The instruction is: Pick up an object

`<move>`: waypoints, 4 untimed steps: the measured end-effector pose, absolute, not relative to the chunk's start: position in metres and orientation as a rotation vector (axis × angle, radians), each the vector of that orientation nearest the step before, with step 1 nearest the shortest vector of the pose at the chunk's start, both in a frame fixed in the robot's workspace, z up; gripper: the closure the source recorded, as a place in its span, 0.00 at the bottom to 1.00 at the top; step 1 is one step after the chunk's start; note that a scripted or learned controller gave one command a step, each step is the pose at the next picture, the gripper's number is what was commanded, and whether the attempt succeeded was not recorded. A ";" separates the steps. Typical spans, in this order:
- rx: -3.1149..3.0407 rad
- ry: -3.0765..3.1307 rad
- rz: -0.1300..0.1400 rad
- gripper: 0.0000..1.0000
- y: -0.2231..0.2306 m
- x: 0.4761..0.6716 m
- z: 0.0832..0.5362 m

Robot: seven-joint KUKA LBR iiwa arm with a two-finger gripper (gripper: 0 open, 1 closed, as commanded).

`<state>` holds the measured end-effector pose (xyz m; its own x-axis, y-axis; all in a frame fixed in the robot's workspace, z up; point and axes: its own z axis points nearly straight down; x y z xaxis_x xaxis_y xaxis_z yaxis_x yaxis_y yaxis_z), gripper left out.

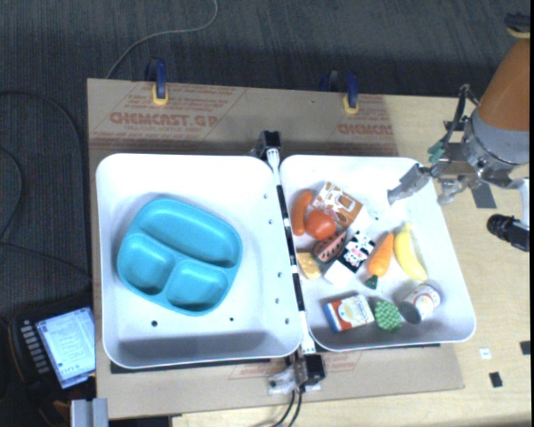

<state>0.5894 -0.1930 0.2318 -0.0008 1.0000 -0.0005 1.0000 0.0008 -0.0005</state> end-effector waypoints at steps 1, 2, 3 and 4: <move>-2.219 -2.221 0.002 0.00 -0.138 0.592 0.144; -2.227 -2.225 -0.004 0.00 -0.120 0.574 0.088; -2.229 -2.227 -0.008 1.00 -0.120 0.576 0.099; -2.219 -2.222 0.001 1.00 -0.046 0.484 0.184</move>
